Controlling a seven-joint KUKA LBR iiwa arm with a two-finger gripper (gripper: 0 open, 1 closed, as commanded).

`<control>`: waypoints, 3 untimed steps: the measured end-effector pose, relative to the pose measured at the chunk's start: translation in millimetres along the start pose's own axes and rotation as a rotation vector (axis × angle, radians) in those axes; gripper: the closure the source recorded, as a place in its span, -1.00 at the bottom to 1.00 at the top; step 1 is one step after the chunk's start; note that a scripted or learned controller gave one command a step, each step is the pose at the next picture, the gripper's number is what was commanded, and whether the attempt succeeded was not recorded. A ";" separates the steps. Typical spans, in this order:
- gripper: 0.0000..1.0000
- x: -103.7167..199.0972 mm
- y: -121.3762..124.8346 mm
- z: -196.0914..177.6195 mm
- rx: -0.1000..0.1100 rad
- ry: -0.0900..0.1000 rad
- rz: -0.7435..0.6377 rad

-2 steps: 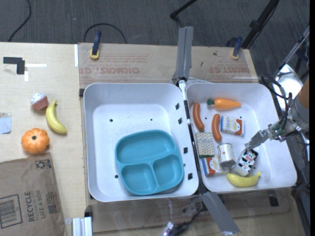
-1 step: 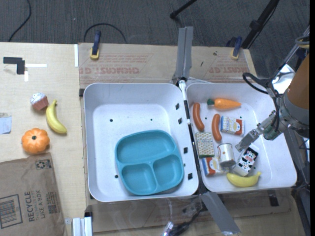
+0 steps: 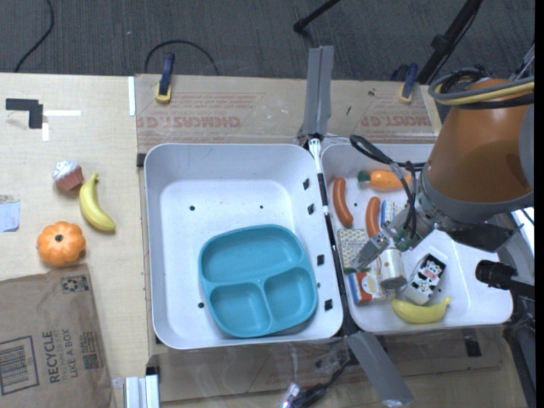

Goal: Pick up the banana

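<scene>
A yellow banana [image 3: 421,311] lies at the front of the right bin [image 3: 484,313], curved side toward the front wall. My gripper [image 3: 379,249] hangs low over the middle left of that bin, up and to the left of the banana and apart from it. It is just above a silver can [image 3: 391,268] and a patterned packet [image 3: 353,246]. A second banana [image 3: 95,204] lies on the bench far to the left, outside both bins.
Near the gripper in the right bin are two red sausages [image 3: 341,201], a carrot [image 3: 387,178] and a black-and-white cow-print box [image 3: 425,279]. The left bin [image 3: 170,228] holds a blue divided plate [image 3: 257,279]. A small pumpkin [image 3: 61,244] and a cupcake [image 3: 68,175] sit beside the left banana.
</scene>
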State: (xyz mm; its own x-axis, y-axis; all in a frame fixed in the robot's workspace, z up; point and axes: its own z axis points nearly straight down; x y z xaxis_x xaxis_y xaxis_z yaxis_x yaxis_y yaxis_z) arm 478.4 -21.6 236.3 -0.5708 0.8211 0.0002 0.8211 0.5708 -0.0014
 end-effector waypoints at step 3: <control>-1.00 -102.1 -68.4 -8.9 -0.003 -0.004 -0.544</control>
State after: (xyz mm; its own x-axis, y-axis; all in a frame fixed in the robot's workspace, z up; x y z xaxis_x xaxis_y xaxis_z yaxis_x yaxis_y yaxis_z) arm 480.5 -144.5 245.2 -0.9134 0.4070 -0.0032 0.4070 0.9134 0.0006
